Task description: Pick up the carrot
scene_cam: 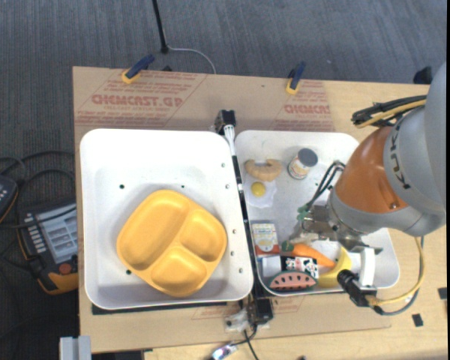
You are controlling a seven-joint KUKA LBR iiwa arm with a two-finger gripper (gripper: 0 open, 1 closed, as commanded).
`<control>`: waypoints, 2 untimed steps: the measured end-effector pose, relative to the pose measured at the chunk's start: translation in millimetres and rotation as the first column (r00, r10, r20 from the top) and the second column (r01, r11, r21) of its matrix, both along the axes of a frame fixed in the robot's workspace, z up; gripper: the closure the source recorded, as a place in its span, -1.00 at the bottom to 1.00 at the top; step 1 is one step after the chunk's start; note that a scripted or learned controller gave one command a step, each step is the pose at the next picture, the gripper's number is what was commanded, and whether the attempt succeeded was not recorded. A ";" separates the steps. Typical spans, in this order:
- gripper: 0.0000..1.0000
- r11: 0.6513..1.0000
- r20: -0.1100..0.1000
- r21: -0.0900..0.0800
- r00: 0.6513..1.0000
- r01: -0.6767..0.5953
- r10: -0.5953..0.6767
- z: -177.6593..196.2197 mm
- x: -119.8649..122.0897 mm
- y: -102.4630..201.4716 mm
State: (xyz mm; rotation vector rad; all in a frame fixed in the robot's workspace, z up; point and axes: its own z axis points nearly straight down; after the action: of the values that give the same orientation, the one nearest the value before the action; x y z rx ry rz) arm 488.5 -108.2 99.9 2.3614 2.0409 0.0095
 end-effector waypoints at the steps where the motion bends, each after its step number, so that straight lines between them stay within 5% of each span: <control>1: -1.00 1.000 -0.001 -0.001 1.000 0.001 -0.001 -0.2 -0.6 -0.7; 2: -1.00 0.982 -0.003 -0.001 0.982 -0.189 0.189 -9.6 -0.5 -8.9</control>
State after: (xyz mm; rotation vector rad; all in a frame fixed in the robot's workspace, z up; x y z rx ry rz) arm 488.0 -117.1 90.3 2.1579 2.2571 0.0072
